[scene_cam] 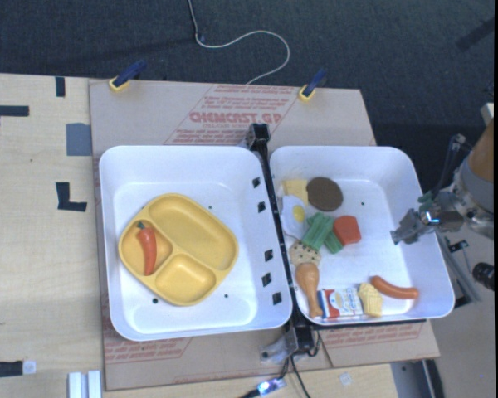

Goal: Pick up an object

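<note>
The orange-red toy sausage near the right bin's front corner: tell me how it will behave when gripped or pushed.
The orange-red toy sausage looks rounded and glossy, so it may roll or slip. It seems small, probably light. It lies close to the right bin's wall, which may crowd the gripper.

Lighting: even, diffuse, moderately bright; source apparently overhead. Exposure: both white bins (pixel 116 172) render near-white without blown glare. Shadows: soft and short, a faint one beneath the yellow tray (pixel 191 239) at its lower edge, thin ones under the toys in the right bin (pixel 398 168). Dark carpet (pixel 357 23) at top reads dim and noisy. Sharpness: modest resolution, slight overall softness; print on the cardboard (pixel 232 114) is fuzzy. The claw (pixel 408 226) appears blurred.
</note>
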Controlling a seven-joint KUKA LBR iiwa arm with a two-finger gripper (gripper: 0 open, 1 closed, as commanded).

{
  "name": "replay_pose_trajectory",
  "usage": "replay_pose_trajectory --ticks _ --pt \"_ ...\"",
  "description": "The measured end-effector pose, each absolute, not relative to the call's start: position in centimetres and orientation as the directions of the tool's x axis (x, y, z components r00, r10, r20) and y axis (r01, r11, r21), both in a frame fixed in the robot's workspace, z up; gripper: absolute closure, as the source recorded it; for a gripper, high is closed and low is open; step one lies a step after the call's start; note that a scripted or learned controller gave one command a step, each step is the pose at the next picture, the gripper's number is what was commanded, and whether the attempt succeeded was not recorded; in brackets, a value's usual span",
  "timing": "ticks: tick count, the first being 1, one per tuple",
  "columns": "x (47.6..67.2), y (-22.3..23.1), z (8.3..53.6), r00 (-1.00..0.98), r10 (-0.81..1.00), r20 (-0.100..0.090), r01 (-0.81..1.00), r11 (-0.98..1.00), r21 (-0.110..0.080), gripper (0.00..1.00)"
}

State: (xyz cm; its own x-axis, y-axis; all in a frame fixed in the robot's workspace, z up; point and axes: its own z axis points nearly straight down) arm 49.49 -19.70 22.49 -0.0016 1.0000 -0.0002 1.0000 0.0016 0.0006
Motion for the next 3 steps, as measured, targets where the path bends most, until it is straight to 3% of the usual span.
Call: replay_pose_trajectory --ticks 3 --pt "57.4 -4.8 20.6 -0.007 1.0 0.001 1.0 0.007 -0.001 1.0"
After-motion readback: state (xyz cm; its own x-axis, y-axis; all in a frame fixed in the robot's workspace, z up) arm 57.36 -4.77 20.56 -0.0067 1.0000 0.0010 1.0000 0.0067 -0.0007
